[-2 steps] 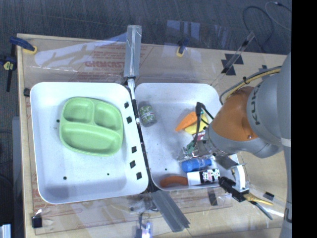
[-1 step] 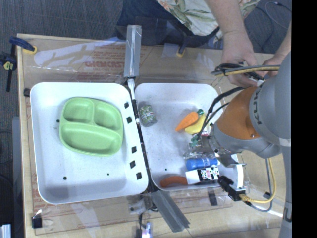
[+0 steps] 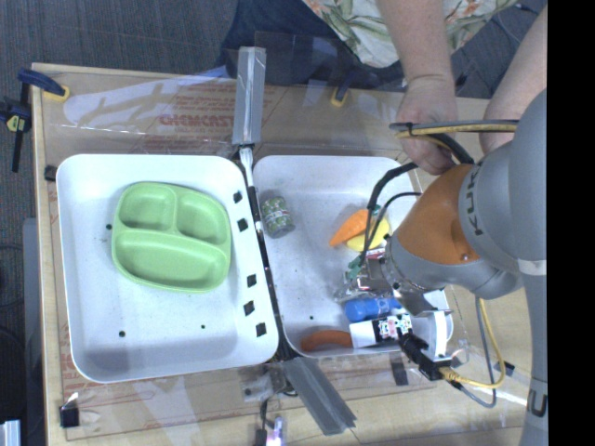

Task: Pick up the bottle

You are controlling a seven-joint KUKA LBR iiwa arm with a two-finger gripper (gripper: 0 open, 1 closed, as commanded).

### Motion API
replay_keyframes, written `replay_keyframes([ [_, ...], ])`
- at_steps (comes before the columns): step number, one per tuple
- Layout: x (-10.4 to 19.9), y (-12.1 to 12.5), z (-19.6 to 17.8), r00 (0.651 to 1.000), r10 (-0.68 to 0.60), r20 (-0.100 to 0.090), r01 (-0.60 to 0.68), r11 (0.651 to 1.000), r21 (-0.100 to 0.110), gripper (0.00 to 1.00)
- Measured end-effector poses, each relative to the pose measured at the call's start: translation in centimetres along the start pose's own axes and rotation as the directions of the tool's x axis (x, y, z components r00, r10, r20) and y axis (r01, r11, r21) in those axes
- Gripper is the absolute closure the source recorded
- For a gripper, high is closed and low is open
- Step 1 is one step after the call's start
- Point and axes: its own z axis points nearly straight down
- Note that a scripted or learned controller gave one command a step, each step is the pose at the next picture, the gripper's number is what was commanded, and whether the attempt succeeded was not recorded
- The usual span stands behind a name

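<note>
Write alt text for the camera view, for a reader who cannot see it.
A grey robot arm with an orange band reaches from the right into the right-hand white bin, above a blue-capped bottle lying near the front wall. The left bin holds a green divided tray; a person stands behind the bench.

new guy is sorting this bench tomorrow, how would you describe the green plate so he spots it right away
Look at the left white bin of the two on the bench. The green plate lies flat in its upper middle, a rounded light-green dish split into three compartments. It is the one item in that bin, while the small jar, the orange toy and the other bits sit in the right bin.
</note>
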Motion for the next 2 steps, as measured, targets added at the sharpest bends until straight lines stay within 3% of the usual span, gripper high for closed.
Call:
replay_keyframes([
  [1,-0.43,-0.13,0.2,0.982,-0.191,0.003,0.191,0.982,0.002,0.0],
  [2,-1.22,0.0,-0.14,0.988,-0.156,0.007,0.156,0.988,0.0,0.0],
])
